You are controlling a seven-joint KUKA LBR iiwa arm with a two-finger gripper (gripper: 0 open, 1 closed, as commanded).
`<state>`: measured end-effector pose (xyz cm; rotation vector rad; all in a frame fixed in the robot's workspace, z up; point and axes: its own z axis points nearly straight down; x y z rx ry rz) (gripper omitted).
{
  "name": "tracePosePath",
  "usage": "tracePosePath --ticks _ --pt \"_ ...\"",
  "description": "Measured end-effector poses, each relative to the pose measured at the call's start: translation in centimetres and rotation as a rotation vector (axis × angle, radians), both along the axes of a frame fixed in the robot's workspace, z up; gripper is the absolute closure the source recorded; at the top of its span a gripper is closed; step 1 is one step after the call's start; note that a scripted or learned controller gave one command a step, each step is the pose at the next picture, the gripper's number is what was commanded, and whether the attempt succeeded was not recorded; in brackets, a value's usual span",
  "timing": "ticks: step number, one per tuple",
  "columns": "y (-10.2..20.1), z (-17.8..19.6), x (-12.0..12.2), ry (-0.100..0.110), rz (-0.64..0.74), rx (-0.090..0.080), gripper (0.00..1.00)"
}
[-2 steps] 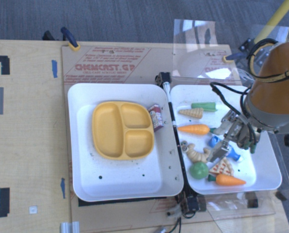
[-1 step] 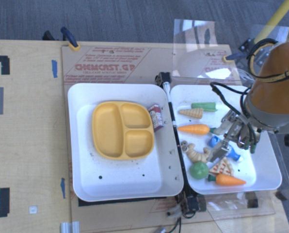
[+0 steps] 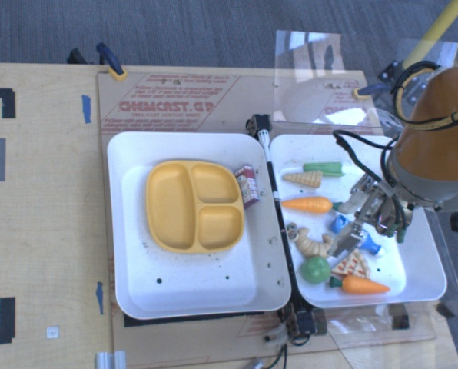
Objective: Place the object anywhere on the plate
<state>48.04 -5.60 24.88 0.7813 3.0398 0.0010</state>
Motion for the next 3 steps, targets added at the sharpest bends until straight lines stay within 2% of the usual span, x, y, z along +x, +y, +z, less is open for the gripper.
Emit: tracePosePath --ticks 3 --pt "0.00 0.00 0.00 0.000 0.000 0.000 0.00"
